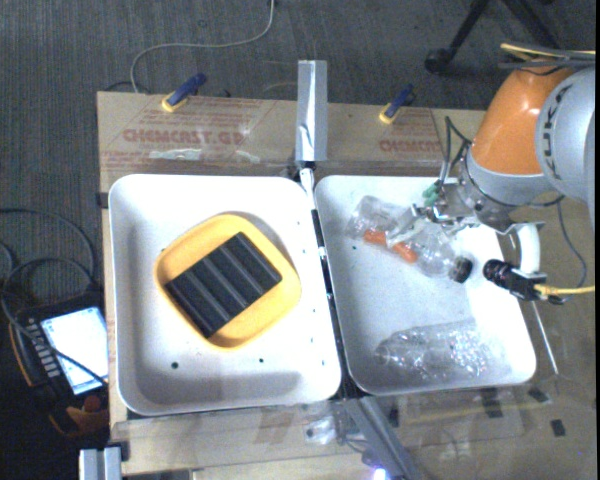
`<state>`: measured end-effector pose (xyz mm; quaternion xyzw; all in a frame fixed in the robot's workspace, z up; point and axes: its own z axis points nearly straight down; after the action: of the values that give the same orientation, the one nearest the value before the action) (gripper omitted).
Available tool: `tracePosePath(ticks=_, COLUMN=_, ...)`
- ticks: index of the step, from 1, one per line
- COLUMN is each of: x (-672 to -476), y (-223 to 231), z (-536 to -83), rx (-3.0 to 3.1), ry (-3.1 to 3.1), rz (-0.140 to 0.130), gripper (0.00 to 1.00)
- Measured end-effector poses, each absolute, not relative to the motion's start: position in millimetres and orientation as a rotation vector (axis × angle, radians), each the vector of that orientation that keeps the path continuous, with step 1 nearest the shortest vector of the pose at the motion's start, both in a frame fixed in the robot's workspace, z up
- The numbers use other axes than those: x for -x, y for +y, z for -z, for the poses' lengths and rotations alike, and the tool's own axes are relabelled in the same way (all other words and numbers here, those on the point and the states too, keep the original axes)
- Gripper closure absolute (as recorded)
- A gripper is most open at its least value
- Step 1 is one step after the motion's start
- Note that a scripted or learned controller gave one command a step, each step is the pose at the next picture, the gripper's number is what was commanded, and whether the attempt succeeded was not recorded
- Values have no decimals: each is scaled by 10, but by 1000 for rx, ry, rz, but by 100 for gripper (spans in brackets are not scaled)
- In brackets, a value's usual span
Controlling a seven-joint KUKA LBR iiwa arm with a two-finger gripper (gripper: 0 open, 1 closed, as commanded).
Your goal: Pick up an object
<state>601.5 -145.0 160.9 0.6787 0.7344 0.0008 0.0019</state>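
Pincer (pixel 442 208) sits low in the right bin (pixel 500 368), against a clear plastic packet (pixel 405 230) with orange parts; grip state cannot be determined. Risk: slippery, crumpling film may slide free on lifting. Yellow tray (pixel 230 278) occupies the left bin (pixel 140 208).

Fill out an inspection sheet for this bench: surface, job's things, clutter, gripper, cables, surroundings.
Surface: two white bins, left bin and right bin, on a bench with cardboard behind.
Job's things: yellow tray with black ribbed insert in the left bin; clear bag with orange pieces and crinkled clear wrap in the right bin.
Clutter: two blue-and-yellow clamps on the cardboard.
Gripper: gripper over the right bin's far side, by the bag; grasp unclear.
Cables: yellow cable at the arm; thin cord on the floor.
Surroundings: carpet, chair base, handheld screen.
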Motion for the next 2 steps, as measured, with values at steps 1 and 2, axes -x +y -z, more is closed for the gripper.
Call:
tracePosePath(ticks=1, x=-6305, y=-1324, z=-1090, rx=-2084, ry=2355, rz=-1, gripper=0)
tracePosePath(ticks=2, x=-6205, y=-1408, z=-1037, rx=-1921, ry=2448, rz=-33, gripper=0)
